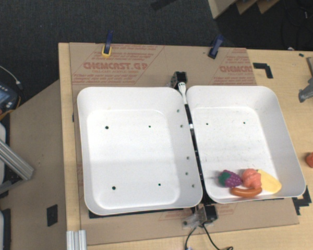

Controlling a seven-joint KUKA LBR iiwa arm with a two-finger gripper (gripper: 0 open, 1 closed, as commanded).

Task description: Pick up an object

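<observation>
- The approach step is judged to be in hand: nothing is being lifted, and the objects are lying undisturbed in the right bin (281,119).
- The task's candidates are being kept in a tight cluster at the lower right of that bin, close to its near rim: a purple grape bunch (230,178), a red-orange fruit (252,177), a yellow piece (271,184) and an orange sausage-shaped piece (245,192).
- The pieces are touching or nearly touching one another, so a single one is judged hard to isolate.
- The left bin (94,113) is being shown with only small dark dots on its floor.
- The next move is judged to call for the arm to be brought in over the cluster and lowered onto one piece, the grape bunch at the cluster's left edge being the most exposed.
- At the right edge of the frame a grey part (309,91) and, lower, a small orange part (312,160) are being seen; whether either belongs to the arm cannot be told.
- The state of the claw cannot be told.
</observation>
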